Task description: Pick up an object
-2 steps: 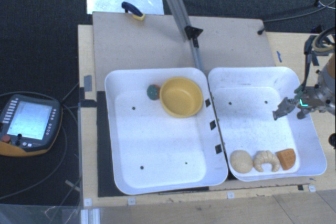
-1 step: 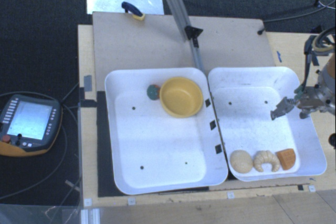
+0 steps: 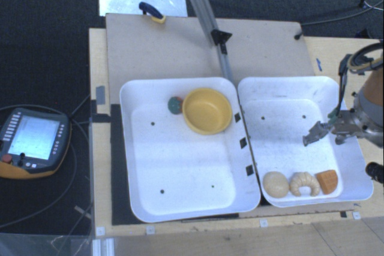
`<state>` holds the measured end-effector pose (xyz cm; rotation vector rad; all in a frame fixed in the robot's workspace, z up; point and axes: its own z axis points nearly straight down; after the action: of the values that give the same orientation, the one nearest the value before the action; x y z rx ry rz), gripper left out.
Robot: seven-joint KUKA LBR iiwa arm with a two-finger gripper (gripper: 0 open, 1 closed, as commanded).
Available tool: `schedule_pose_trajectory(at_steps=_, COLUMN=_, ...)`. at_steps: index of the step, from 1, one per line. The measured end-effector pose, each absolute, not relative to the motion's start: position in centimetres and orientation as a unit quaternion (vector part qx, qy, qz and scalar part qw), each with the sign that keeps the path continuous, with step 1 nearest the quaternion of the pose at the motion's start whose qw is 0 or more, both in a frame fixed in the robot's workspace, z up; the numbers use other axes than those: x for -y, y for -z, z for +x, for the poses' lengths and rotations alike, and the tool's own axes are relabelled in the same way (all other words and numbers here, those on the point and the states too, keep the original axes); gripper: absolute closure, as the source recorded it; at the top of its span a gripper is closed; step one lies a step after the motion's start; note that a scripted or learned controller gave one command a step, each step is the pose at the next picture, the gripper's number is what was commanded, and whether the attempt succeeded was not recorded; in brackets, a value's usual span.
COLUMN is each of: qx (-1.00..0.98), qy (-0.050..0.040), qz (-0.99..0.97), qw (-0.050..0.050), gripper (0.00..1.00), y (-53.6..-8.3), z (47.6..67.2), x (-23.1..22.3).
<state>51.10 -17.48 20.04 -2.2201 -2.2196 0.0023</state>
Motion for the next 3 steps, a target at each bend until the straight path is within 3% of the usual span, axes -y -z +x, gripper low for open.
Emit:
schedule_pose_trajectory(at_steps=2, qx=0.707, qy=-0.0009, qz=-0.707, qw=0.002, gripper=0.00, y=-9.0, z=50.4, x=18.0)
schedule_pose_trajectory(at_steps=3, qx=0.707, qy=0.0004, qz=-0.707, qw=-0.001, gripper=1.00, y=-10.3, z=50.5, x=18.1)
